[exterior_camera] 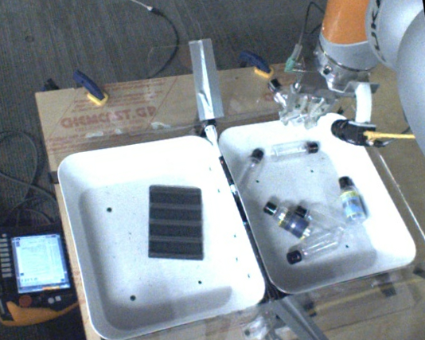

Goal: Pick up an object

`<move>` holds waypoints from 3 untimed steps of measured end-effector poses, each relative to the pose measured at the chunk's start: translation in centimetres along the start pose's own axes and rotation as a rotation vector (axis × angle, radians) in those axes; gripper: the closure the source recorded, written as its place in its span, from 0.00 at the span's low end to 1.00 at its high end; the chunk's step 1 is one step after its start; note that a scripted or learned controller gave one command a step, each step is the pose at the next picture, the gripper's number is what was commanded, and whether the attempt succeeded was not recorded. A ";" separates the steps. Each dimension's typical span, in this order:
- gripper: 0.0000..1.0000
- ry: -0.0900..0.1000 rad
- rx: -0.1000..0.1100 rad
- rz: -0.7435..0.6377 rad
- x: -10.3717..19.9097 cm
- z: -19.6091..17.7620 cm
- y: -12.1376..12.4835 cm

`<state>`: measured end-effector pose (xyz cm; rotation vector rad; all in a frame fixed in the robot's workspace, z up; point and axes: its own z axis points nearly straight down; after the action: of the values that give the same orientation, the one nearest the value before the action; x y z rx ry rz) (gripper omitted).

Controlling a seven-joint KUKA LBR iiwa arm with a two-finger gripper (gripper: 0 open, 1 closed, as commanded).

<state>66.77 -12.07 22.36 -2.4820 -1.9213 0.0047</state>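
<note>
Bottles: we count several small ones in the right bin (403, 250). A clear vial (293, 148) lies near its far edge, a second clear one (250, 165) leans by the far left corner, a dark blue bottle (288, 218) lies at the middle, a capped clear one (316, 247) rests near the front edge, and a small bottle with a black cap (351, 199) sits toward the right edge.
Hard to make out: the clear vials nearly vanish against the white floor, so we cannot fix where each one ends, nor whether the blue bottle touches the clear one in front of it.
Gripper (305, 108): we see it over the far edge of the right bin, above the bottles and apart from them. Its tip is pale and blurred against the bench, and we cannot tell how it is set; nothing shows in it.
Arm (397, 21): grey with an orange band, cut off by the top and right edges of the view.
Left bin (106, 304): a dark ribbed pad (175, 221) lies flat near its middle.
Handset (33, 272): it rests off the bench's left edge, its lit screen too small to read.
</note>
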 end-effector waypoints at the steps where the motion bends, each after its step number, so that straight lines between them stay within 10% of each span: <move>1: 1.00 -0.002 0.002 -0.001 0.0 -0.8 0.0; 2: 1.00 -0.003 0.003 -0.002 0.0 -1.7 0.0; 3: 0.00 -0.004 0.003 -0.002 0.0 -1.7 0.0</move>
<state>66.77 -12.06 24.05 -2.4801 -1.9235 0.0124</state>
